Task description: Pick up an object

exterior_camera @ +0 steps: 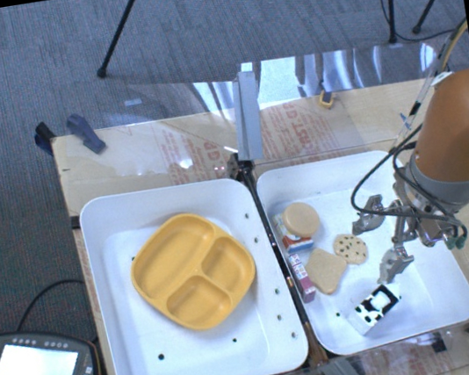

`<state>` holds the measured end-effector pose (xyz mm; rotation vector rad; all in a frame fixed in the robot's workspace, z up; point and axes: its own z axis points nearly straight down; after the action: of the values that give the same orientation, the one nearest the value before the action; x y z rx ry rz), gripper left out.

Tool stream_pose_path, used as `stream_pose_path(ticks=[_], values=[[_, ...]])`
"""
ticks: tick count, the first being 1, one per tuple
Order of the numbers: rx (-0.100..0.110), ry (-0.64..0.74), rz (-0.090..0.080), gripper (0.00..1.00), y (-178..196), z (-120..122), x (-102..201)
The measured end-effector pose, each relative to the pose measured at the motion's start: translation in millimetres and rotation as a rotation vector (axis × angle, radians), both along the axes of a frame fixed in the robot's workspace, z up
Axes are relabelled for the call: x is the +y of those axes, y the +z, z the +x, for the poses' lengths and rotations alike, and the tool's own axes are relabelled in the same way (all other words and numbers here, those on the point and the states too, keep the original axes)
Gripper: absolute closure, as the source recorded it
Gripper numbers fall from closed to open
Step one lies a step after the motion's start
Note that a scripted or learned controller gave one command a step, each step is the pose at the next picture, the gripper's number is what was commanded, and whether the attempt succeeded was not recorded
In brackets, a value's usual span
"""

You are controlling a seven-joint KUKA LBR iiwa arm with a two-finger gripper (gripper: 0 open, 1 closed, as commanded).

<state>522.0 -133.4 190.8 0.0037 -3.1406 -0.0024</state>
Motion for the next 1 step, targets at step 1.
stream_pose_path(ticks=[1], values=[[-0.003, 0.076, 0.0, 0.0, -102.4, -12.1, 21.5]])
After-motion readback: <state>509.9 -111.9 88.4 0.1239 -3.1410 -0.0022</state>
